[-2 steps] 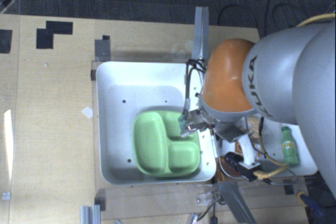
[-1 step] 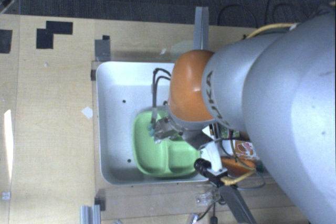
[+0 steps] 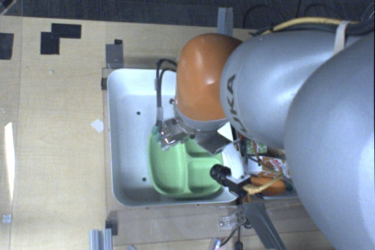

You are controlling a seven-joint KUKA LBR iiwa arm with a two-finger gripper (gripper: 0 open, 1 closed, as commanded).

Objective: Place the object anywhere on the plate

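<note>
— Plate [image 3: 176, 170] first: where is it sitting?

— It is lying flat in the left bin [image 3: 126, 126], pale green and split into compartments, pressing close to the bin's near edge and reaching toward its near right corner. The bin's far and left parts are showing bare white floor.

— And the arm [image 3: 281, 102]?

— It is reaching in from the right edge of the tabletop [image 3: 53, 126] and hanging over the bin's right half. Its orange band [image 3: 202, 76] is covering the bin's far right corner, and the metal wrist [image 3: 173, 132] below it is hovering right over the plate's far edge. A black cable [image 3: 159, 91] is looping up along the wrist's left side.

— What are the jaws doing?

— I cannot tell; the wrist and band are hiding them from above.

— Where is the object?

— An orange item [image 3: 266, 185] is lying just right of the plate, past the bin's right edge, beneath the arm and beside some printed packets [image 3: 263, 152]. It is sitting apart from the plate. A black part [image 3: 225, 177] is jutting over the plate's near right corner; whether it is touching the plate, I cannot tell.

— Anything else on the tabletop?

— Black tape marks [image 3: 58, 35] are sitting near its far left corner.
</note>
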